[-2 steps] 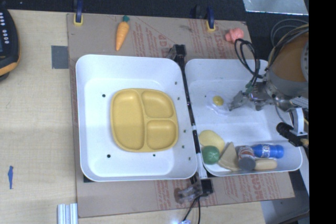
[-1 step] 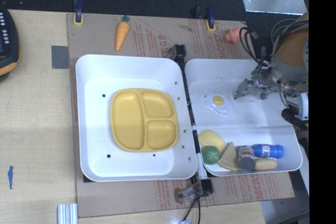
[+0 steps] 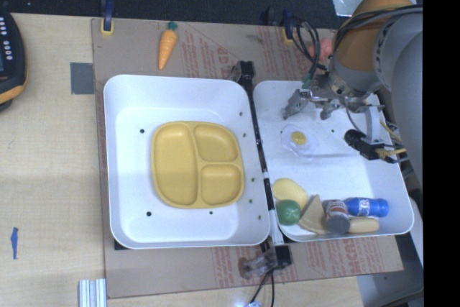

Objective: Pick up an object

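Wooden bench, overlaid by cardboard sheet; two white bins, toy carrot are borne.

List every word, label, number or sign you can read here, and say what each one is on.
No text can be read in full.
Cardboard sheet under the bins: faint red print, too blurred to read.
Blue bottle in the right bin: a white label, print too small to read.
Handheld device at the left edge: rows of buttons, markings too small to read.
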